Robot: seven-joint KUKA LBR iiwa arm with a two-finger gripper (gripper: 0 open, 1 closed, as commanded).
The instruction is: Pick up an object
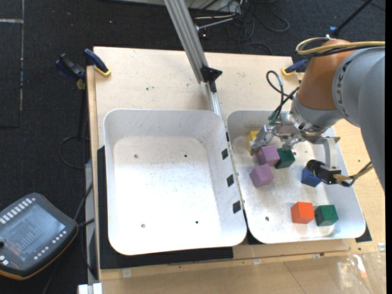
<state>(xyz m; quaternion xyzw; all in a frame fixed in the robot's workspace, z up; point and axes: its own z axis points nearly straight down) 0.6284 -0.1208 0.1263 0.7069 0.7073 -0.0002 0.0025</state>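
The arm reaches into the right bin (pixel 343 228) from three o'clock, and the gripper (pixel 274 141) sits low over a cluster at the bin's eleven o'clock corner. Whether it is spread or shut I cannot tell; nothing shows clearly held.

Just below it lie a purple block (pixel 268 155) touching a teal block (pixel 285 158), with a yellow block (pixel 252 138) partly hidden at ten o'clock. A second purple block (pixel 261 176) lies near, at six o'clock of the first. A blue block (pixel 310 177) sits toward three o'clock; an orange block (pixel 302 212) and green block (pixel 326 214) touch at five o'clock.

The blocks look small, stiff and light, probably foam or wood, not fragile. Flat opposite faces suit a pinch; the crowded neighbours may block a clean hold, so the lone purple block seems easier.
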